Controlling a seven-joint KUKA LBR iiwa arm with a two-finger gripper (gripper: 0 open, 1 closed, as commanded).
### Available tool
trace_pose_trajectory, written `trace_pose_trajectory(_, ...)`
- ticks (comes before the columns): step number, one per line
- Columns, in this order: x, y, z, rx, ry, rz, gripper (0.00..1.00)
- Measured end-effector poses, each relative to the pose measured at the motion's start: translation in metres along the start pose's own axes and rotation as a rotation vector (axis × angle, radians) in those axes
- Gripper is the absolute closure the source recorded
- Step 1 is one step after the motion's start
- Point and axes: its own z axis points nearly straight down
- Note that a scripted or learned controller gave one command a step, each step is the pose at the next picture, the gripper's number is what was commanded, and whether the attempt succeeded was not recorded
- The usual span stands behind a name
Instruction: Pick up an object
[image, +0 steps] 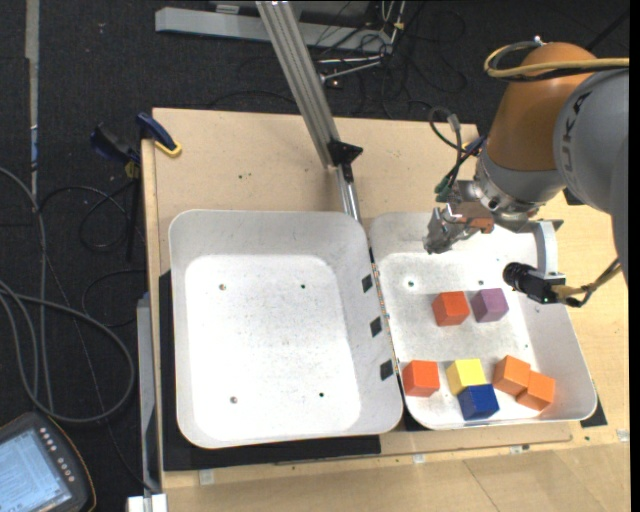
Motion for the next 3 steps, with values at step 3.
trace_pose_trajectory(3,0.163,-0.018,-0.006,0.0,0.0,0.0,1.0)
